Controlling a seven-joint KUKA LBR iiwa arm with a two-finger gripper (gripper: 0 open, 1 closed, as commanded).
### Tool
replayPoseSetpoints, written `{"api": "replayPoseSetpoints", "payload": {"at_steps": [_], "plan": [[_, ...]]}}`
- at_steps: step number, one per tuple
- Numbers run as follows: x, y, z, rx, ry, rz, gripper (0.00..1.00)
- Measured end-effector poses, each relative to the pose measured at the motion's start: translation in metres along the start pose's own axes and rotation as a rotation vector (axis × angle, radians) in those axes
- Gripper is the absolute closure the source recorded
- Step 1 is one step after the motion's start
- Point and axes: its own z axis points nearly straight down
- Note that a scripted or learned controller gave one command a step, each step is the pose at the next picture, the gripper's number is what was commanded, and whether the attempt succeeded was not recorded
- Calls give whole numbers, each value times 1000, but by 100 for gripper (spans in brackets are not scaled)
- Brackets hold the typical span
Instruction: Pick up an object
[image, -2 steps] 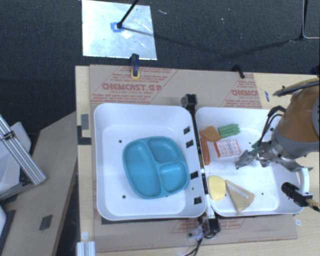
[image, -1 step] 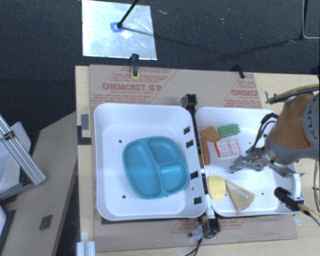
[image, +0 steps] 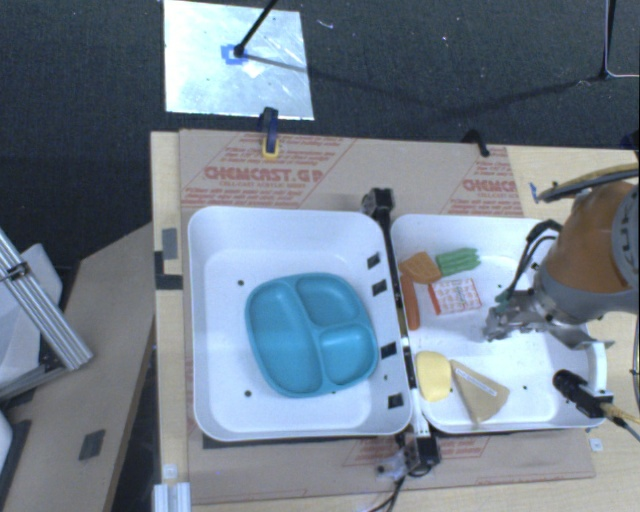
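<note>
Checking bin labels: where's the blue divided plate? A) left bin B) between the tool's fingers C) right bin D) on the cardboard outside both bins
A: the blue divided plate lies flat in the left bin, apart from the tool, which is over the right bin.

The arm (image: 598, 250) runs off the right edge, its upper links cut away. The gripper (image: 503, 326) is small and blurred (finger spacing unreadable). Print on the red-and-white card (image: 457, 296) is too fine to read, and the arm covers part of the right bin (image: 470, 225)
</note>
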Motion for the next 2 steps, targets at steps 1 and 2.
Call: {"api": "replayPoseSetpoints", "payload": {"at_steps": [1,2], "plan": [[-5,-6,-48,-2,-1,2,100],[-4,-2,-112,-3,-2,-3,100]]}}
